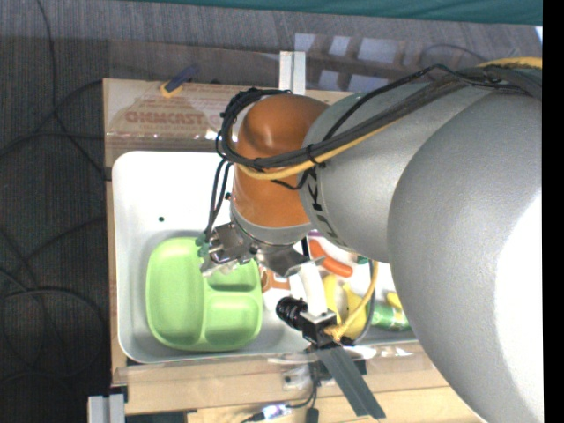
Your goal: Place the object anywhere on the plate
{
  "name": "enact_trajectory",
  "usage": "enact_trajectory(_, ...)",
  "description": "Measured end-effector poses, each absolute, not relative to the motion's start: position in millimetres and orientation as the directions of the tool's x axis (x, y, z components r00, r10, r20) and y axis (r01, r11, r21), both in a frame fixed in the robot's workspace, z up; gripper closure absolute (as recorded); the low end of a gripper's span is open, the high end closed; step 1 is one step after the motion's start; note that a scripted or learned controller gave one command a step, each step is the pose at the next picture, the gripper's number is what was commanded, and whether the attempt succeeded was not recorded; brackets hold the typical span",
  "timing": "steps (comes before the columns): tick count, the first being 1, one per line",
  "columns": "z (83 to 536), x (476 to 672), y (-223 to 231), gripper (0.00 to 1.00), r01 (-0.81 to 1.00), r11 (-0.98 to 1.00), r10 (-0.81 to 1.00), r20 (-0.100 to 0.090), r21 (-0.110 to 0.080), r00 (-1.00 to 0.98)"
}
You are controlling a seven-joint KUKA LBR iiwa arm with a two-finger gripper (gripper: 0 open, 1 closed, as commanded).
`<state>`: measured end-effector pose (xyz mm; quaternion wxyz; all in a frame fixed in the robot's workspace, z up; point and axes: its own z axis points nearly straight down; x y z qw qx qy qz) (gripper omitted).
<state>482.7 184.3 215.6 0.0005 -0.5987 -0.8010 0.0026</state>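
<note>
A light green plate with divided compartments lies in the left bin, toward its front. The arm's orange band and grey wrist hang over the plate's right edge, and the gripper sits low there, just above the plate's upper right compartment. The wrist and its cables cover the gripper's tip. Small orange and yellow items peek out in the right bin under the arm.
The bulky grey arm covers most of the right bin and the right half of the view. Black cables loop around the wrist. A cardboard sheet lies behind the left bin. The bench's wooden edge runs along the front.
</note>
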Motion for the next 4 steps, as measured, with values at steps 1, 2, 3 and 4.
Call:
enact_trajectory(1,153.9,481.1,176.0,1.00,0.999,-0.049,0.999,-0.003,-0.008,0.049)
enact_trajectory(2,115.7,489.1,195.5,1.00,0.945,-0.326,0.945,0.009,0.017,0.326)
enact_trajectory(3,149.5,536.1,130.0,1.00,0.827,-0.562,0.827,-0.008,0.000,0.562)
enact_trajectory(4,179.2,482.0,182.8,1.00,0.996,-0.086,0.996,-0.004,-0.006,0.086)
